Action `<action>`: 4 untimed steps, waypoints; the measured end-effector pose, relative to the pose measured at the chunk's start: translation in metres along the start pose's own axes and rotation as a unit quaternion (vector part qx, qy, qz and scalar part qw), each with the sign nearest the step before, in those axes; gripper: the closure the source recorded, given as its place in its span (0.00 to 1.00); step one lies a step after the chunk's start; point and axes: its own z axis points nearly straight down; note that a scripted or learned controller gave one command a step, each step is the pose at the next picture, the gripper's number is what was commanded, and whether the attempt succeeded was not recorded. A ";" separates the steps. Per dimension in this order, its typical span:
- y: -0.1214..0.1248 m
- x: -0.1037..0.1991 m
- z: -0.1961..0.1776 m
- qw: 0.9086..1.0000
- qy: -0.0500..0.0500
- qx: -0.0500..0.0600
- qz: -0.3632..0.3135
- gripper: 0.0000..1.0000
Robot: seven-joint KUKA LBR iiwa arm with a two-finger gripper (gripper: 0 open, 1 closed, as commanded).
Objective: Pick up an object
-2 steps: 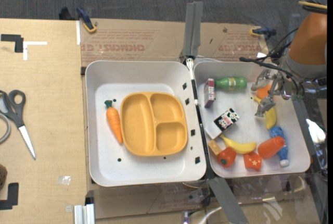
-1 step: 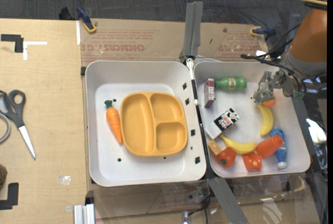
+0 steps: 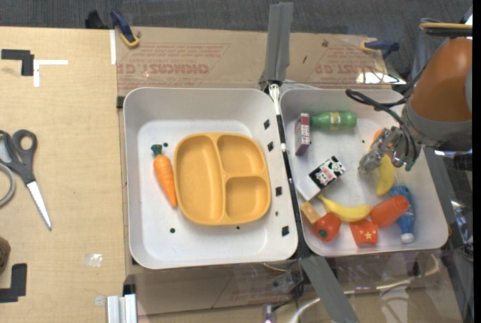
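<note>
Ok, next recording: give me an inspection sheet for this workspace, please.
Surface: two white bins side by side, left bin, right bin, on cardboard.
Job's things: right bin holds a green bottle, banana, red cube, cow-print box, more toys.
Clutter: left bin holds an orange divided plate and toy carrot.
Grippers: pincer low over right bin.
Cables: black cable near wrist.
Surroundings: scissors on bench.

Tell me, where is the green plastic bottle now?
The green plastic bottle lies on its side near the far wall of the right white bin, beside the small purple box and left of the gripper.
</note>
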 end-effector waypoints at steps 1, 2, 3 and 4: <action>0.053 0.010 -0.181 0.999 -0.001 0.000 0.037 1.00; 0.020 0.040 -0.064 0.991 0.000 0.000 -0.136 1.00; -0.036 0.090 -0.011 0.963 -0.008 0.000 -0.269 1.00; 0.034 0.115 0.000 0.990 -0.001 -0.001 -0.140 1.00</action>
